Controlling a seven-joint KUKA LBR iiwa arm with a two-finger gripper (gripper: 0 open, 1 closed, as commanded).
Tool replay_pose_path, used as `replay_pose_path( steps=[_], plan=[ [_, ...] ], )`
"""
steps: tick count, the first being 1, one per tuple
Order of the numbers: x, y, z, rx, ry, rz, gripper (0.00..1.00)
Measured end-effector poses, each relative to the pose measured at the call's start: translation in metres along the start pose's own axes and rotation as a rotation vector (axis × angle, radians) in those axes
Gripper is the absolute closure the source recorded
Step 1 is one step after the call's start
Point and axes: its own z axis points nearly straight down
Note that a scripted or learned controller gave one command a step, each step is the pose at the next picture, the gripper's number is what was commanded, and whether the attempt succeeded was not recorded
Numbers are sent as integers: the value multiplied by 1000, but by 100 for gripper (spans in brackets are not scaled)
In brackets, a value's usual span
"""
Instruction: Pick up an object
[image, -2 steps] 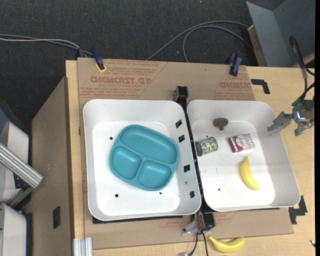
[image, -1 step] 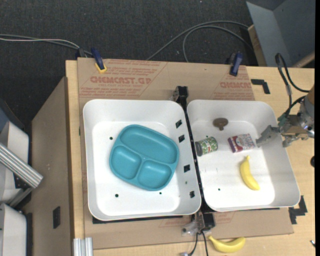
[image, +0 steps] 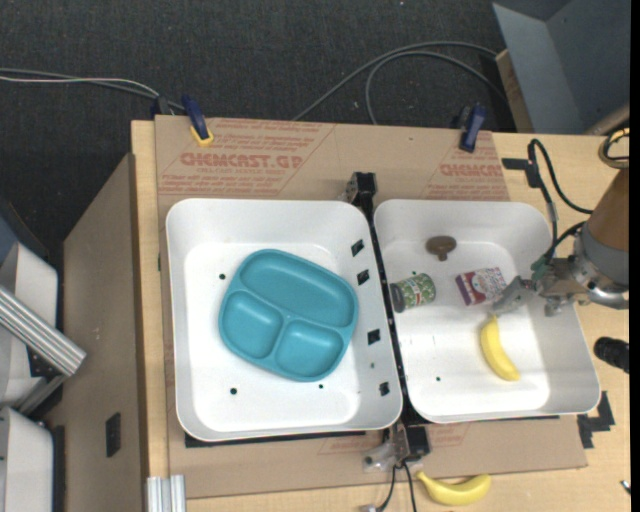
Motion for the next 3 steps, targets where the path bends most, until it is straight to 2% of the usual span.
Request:
replay_pose_path(
  steps=[1,2,3],
  plan=[
    [1,0,53,-1,-1,0,0],
    [0,1,39,-8,-2,-1,100],
    [-4,5,-25,-15,-7,-1,100]
  ],
)
